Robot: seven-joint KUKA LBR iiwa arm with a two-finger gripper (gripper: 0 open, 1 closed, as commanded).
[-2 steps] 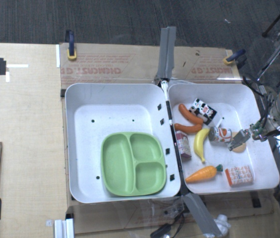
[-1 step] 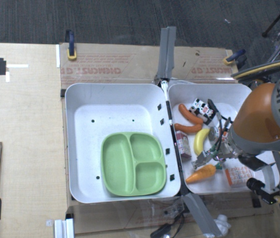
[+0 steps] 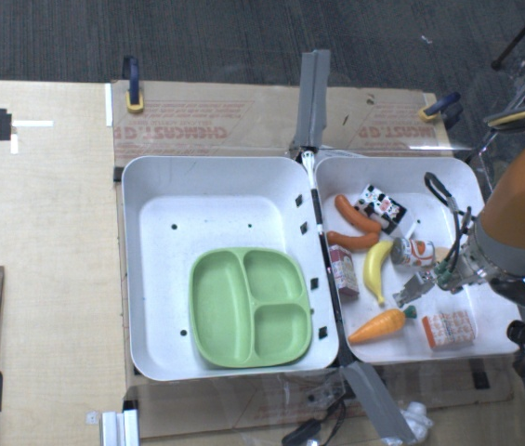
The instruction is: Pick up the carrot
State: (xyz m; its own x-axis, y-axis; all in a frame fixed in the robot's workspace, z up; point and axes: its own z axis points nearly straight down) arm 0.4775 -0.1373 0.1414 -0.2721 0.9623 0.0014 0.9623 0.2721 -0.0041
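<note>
Carrot [image 3: 379, 325] lies at the near edge of the right bin [image 3: 485, 347], just below the banana [image 3: 375, 269], green tip toward the gripper [image 3: 414, 289]. Gripper hangs just above-right of that tip, empty, fingers slightly apart. Judgement: shift over carrot's thick middle, align fingers across its long axis, descend before closing.

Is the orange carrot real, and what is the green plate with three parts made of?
The orange carrot with a green tip looks like toy plastic: its colour is even and its skin smooth, though a real one cannot be ruled out. The pale green three-part plate looks like moulded plastic with a soft matte finish, one flat colour and rounded edges.
</note>
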